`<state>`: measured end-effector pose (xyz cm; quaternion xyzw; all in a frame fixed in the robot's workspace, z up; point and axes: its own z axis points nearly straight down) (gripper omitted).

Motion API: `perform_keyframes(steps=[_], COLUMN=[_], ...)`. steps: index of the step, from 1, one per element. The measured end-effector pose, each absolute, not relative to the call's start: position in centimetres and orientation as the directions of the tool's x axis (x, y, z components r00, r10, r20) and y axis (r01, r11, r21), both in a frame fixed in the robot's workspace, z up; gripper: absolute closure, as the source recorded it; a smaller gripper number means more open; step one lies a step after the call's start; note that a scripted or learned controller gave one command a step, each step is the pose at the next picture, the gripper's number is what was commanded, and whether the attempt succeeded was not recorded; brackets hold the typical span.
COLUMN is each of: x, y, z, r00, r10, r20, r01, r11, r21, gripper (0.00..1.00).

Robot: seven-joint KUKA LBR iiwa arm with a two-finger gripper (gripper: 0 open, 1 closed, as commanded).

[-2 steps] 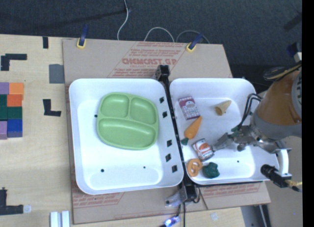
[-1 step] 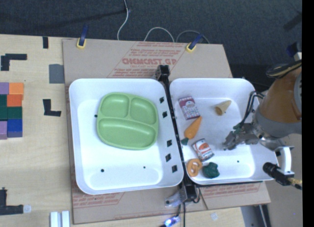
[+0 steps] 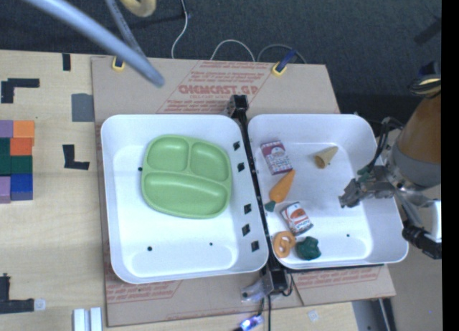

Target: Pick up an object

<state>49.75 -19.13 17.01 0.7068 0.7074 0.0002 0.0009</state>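
The right bin [image 3: 358,130] holds several small toy foods. A red and white carton [image 3: 275,156] lies near its upper left, with an orange carrot [image 3: 282,185] just below. A tan cone [image 3: 325,155] sits toward the upper middle. Lower down are a red and white can [image 3: 295,218], a small pretzel-like ring [image 3: 283,243] and a dark green piece [image 3: 309,248]. My gripper [image 3: 353,195] hangs low over the right part of this bin, to the right of the can and below the cone. Nothing shows between its fingers.
The left bin [image 3: 122,251] holds a light green divided plate [image 3: 188,176]. A black divider [image 3: 246,179] runs between the bins. Coloured blocks [image 3: 17,161] stand at the far left of the bench. The arm's orange band [image 3: 427,129] is at the right edge.
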Motion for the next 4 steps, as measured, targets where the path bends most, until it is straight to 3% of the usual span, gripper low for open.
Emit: perform_keyframes(steps=[1,3,4], x=[49.8,50.9,52.7], y=[-19.1,-8.2,-3.2], z=[21.8,22.5,23.4], r00=[-0.002,-0.007,-0.005], r10=[1.0,1.0,1.0], r20=[-0.001,0.001,0.001], r01=[1.0,1.0,1.0], r11=[0.002,0.007,0.005], r21=[0.003,-0.001,-0.001], gripper=[1.0,1.0,1.0])
